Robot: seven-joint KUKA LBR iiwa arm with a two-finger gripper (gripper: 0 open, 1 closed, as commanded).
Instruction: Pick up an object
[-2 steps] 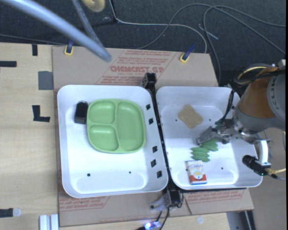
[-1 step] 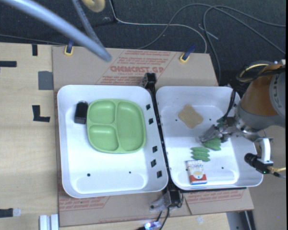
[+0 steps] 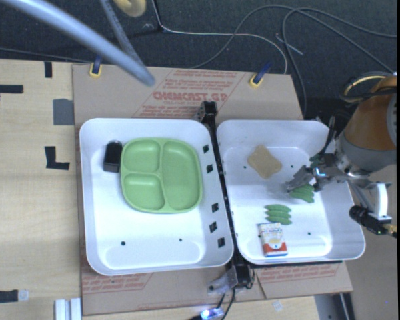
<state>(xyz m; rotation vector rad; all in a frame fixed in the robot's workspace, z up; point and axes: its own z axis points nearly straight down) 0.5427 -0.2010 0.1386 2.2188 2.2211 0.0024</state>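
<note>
The right bin [image 3: 288, 135] holds several small items. A tan bread-like piece [image 3: 264, 161] lies near its back. One green pea pod [image 3: 278, 213] lies near the middle, and a small red and white box [image 3: 273, 239] sits at the front. Another green pod [image 3: 305, 195] lies further right. My gripper [image 3: 305, 181] reaches in from the right and hangs low directly over that pod, partly covering its upper edge. Whether it touches the pod I cannot tell.
The left bin [image 3: 153, 249] holds a green divided plate [image 3: 163, 175] with a small black block [image 3: 112, 157] at its left side. A black divider with clips [image 3: 217, 179] runs between the bins. The arm's grey and orange body [image 3: 370, 135] stands over the right bin's right rim.
</note>
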